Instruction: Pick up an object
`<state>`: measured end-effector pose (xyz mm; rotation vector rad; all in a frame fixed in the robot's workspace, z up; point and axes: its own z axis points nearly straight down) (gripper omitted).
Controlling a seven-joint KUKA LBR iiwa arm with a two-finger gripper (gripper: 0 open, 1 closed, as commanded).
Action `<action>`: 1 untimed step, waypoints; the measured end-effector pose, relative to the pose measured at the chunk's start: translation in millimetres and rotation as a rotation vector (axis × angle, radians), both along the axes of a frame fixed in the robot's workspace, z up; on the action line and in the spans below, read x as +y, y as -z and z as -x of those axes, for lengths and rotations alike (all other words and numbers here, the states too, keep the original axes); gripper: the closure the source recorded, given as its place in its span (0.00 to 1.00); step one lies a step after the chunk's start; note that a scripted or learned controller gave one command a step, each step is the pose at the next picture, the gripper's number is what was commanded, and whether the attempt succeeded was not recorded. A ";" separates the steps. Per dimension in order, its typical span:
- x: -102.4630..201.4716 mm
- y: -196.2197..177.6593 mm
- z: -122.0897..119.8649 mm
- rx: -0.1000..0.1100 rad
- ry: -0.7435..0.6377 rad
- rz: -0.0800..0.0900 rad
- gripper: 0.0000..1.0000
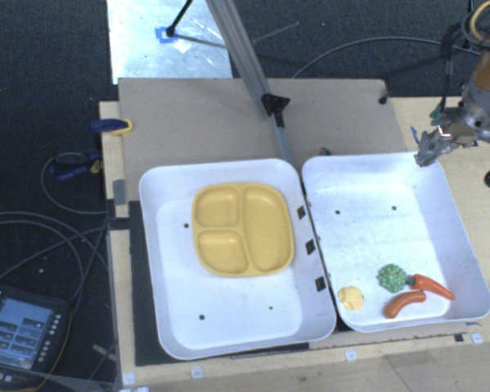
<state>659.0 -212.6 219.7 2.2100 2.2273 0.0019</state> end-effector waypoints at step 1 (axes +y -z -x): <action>51.0 -12.8 19.6 0.002 -0.002 -0.003 1.00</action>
